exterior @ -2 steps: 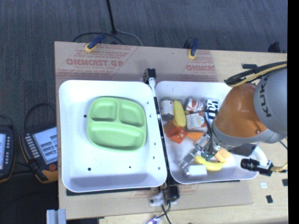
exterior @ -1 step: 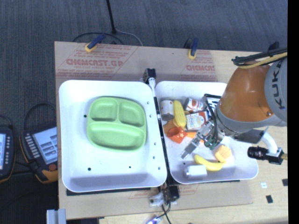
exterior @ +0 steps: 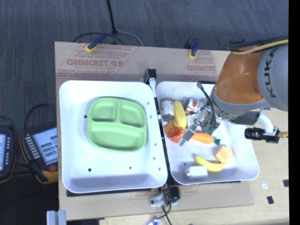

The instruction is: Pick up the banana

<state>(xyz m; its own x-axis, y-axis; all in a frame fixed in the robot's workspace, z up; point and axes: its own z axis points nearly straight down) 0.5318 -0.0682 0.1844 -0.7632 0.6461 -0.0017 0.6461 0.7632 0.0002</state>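
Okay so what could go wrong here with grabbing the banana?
The claw sits over the carrot and corn, well short of the banana near the right bin's front wall, so it may close on the wrong toy. The banana also lies close to a white block and an orange-yellow piece, which could get nudged or grabbed along with it.

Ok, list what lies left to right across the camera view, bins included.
Left bin → green divided plate → corn cob → gripper → carrot → banana, nearer the front.
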